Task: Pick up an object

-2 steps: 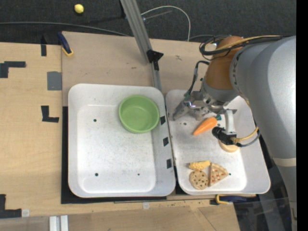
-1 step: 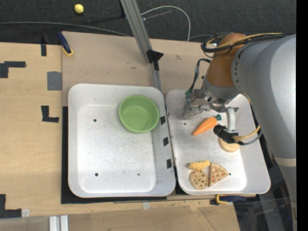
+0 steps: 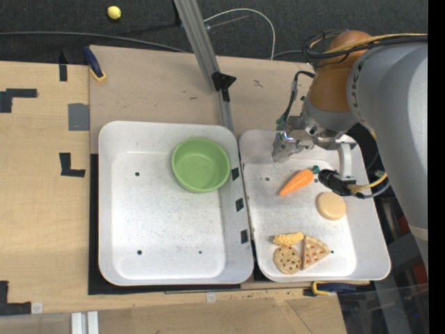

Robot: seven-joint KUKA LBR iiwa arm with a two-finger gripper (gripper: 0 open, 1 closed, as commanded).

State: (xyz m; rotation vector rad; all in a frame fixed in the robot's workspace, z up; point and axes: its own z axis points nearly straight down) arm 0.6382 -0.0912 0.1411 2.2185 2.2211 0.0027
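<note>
My gripper [image 3: 284,147] hangs over the far left corner of the right bin [image 3: 368,256], pointing down. An orange toy carrot [image 3: 297,181] lies just in front of it and a little to the right, apart from it. A round beige piece [image 3: 331,206] rests to the carrot's right. At the bin's near edge sit a corn cob [image 3: 287,239], a round cookie [image 3: 286,259] and a pizza slice [image 3: 315,250], close together. A green bowl [image 3: 201,164] stands upright in the left bin [image 3: 139,249], at its far right.
A slanted grey pole [image 3: 198,37] rises from a clamp at the bins' far edge. Cables loop behind the right bin. A blue-and-yellow clamp [image 3: 95,65] sits at the bench's far left corner, and a small yellow ball [image 3: 114,12] lies beyond.
</note>
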